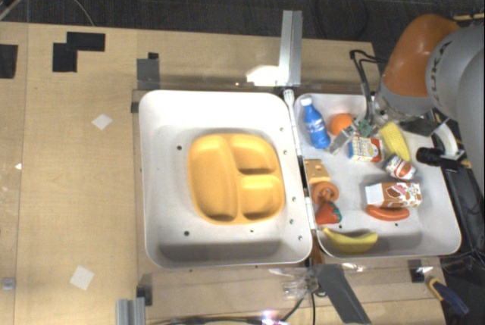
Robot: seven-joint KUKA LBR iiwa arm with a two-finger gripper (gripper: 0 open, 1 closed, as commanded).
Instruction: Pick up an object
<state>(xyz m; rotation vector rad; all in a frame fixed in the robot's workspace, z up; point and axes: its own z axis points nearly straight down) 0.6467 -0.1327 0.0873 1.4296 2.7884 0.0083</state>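
The right bin holds several toy foods. A blue bottle lies at its back left, with an orange beside it. A small white and red carton and a yellow corn cob lie near the middle back. My gripper hangs low over the back of this bin, just above the carton and between the orange and the corn. The grey arm with its orange band reaches in from the right and hides the bin's back right corner.
A can, a juice box, a red sausage, a banana, a strawberry and an orange block fill the front of the right bin. The left bin holds a yellow divided tray.
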